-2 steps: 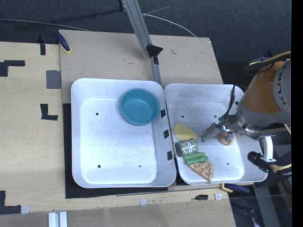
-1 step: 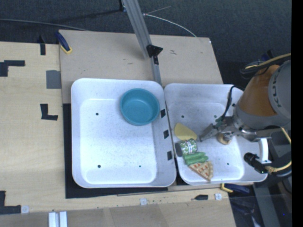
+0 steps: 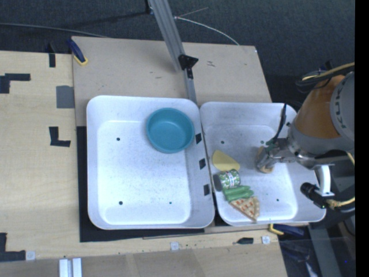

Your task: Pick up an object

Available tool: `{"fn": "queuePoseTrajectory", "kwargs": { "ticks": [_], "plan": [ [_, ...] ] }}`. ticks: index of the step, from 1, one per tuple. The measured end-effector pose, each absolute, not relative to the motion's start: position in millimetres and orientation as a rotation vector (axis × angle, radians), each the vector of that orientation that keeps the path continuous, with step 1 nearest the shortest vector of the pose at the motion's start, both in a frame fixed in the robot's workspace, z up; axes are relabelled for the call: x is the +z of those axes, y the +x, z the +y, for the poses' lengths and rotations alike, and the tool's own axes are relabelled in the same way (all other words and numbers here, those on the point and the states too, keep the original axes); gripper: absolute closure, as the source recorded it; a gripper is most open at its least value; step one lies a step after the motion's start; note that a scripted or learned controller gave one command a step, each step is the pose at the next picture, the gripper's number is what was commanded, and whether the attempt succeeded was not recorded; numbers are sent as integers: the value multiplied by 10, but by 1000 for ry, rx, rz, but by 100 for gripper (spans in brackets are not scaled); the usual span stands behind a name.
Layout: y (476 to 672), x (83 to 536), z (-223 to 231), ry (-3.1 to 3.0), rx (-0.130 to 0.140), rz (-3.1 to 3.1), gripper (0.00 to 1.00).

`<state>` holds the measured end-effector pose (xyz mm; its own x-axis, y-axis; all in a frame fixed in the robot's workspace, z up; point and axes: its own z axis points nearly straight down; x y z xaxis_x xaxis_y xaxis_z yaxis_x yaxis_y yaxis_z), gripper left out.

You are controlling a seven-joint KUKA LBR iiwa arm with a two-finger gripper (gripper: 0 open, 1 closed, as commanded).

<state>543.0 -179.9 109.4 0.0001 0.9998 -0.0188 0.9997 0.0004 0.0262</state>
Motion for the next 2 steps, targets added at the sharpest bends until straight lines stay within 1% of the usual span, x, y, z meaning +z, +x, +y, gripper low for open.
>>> {"fn": "queuePoseTrajectory", "kwargs": {
  "ticks": [1,2],
  "plan": [
    [5470,1634,-1896,2219,1,2220,100],
    [5508,2264,-1877,2216,3,2221,100]
  ]
}}
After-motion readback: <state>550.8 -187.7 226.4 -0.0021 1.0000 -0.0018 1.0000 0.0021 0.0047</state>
